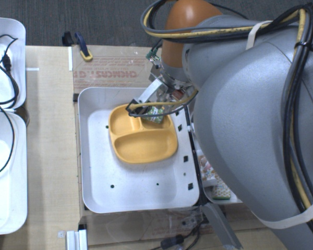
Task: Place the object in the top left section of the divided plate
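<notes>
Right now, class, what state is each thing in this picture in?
yellow plate: lying flat, right way up, in the white bin; top left section bare.
object: at the plate's top right section, beneath the gripper; held or resting, cannot tell.
gripper: low over the plate's upper edge.

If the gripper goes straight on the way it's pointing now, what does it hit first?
Probably the yellow divided plate, at its upper compartments just beneath the gripper. A small greenish object shows at its tip, and depth is unclear.
</notes>
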Available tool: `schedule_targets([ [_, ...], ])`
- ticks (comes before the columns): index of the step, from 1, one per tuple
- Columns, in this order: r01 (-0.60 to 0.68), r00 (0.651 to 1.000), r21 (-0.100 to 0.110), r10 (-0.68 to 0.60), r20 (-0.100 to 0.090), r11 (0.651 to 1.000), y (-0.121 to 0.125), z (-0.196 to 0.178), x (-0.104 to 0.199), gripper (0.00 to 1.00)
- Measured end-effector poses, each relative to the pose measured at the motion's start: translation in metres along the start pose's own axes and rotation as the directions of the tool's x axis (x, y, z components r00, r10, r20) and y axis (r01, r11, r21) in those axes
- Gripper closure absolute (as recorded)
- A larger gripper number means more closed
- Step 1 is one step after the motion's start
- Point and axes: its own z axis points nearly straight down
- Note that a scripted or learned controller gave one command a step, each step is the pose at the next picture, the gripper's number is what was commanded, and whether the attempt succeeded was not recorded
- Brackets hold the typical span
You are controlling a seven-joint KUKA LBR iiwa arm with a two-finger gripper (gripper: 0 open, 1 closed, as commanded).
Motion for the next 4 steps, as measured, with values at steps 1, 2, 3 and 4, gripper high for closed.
schedule_targets([
  [1, 0.164, 0.986, 0.0, -0.164, 0.002, 0.986, -0.023, -0.025, 0.026, 1.0],
  [2, 0.29, 0.957, 0.004, -0.29, 0.002, 0.957, -0.034, 0.048, -0.063, 1.0],
  [3, 0.388, 0.921, 0.035, -0.389, 0.011, 0.921, 0.002, 0.064, -0.01, 1.0],
  [4, 0.535, 0.845, 0.001, -0.535, 0.001, 0.845, 0.023, -0.017, -0.068, 1.0],
])
